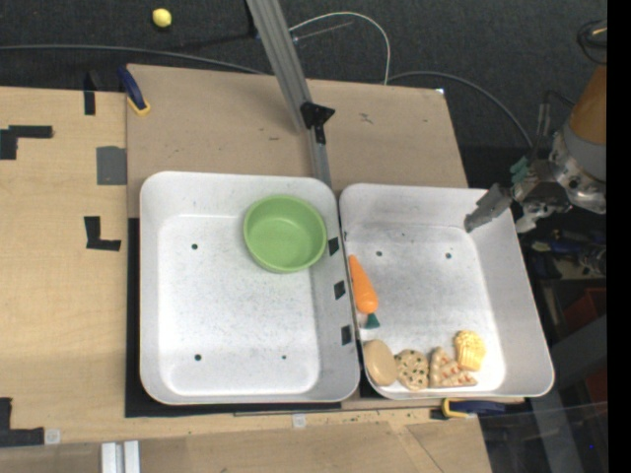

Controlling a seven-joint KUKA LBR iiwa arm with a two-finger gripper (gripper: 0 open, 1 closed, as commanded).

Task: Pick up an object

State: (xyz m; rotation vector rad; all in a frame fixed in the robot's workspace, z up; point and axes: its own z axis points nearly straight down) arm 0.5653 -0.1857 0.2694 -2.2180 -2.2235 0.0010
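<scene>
bench tan, carrying 2 shallow white bins side by side. left bin holds 1 green bowl, upright, sitting near its top right corner, close to the shared wall. right bin has all its small items along the left wall and bottom edge. grey pole slants down from the top and ends at the gap between the bins.

arm at the right edge, outside the right bin, orange band visible above the wrist. gripper hangs over the right bin's top right rim, nothing seen between its fingers; cannot tell whether they are spread or closed.

orange carrot with green tip lies against the right bin's left wall, tip pointing down. below it, a tan round piece in the bottom left corner, then a spotted cookie touching it, a tan ridged piece beside that, and yellow corn just above right. gripper well apart from all of them.

small yellow ball on the dark floor, top left.
</scene>
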